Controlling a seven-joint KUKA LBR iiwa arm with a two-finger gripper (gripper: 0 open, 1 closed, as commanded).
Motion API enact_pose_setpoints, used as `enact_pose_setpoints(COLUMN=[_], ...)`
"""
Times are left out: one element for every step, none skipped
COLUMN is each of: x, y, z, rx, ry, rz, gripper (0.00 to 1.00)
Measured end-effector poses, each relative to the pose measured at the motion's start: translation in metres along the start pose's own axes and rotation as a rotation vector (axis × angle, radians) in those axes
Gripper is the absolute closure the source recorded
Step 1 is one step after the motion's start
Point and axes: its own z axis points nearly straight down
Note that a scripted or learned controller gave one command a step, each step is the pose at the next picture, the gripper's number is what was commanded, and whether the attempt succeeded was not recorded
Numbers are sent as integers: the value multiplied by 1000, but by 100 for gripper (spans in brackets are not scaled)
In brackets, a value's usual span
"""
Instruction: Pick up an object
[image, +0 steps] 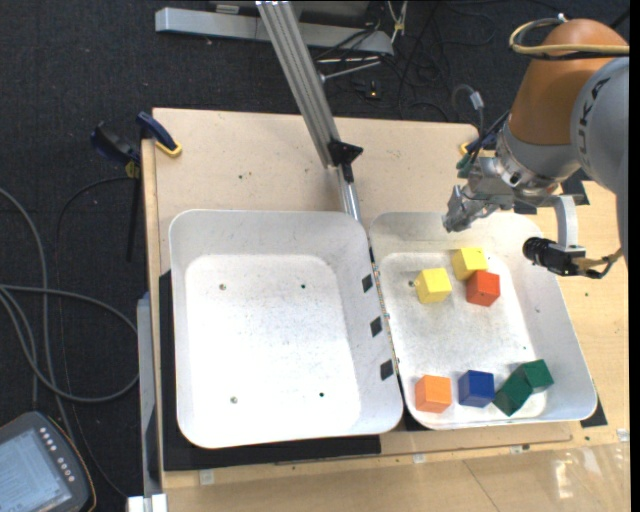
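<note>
The tool (462, 218) hangs over the far edge of the right bin (560, 330); can't tell how it's set or if it has anything. Just below it sit two yellow blocks (433, 285) and a red block (483, 287). Well below those: orange block (433, 392), blue block (477, 388), green blocks (524, 386).

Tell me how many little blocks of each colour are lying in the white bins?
Yellow blocks: 2 (second at)
Red-orange block: 1
Orange block: 1
Blue block: 1
Green blocks: 2 (second at)
Total: 7, all in the right bin.
</note>
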Motion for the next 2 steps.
enact_pose_setpoints(x=[0, 57], y=[1, -14], z=[-16, -24], rx=[3, 8], ry=[1, 4], rz=[1, -5], gripper=[100, 100])
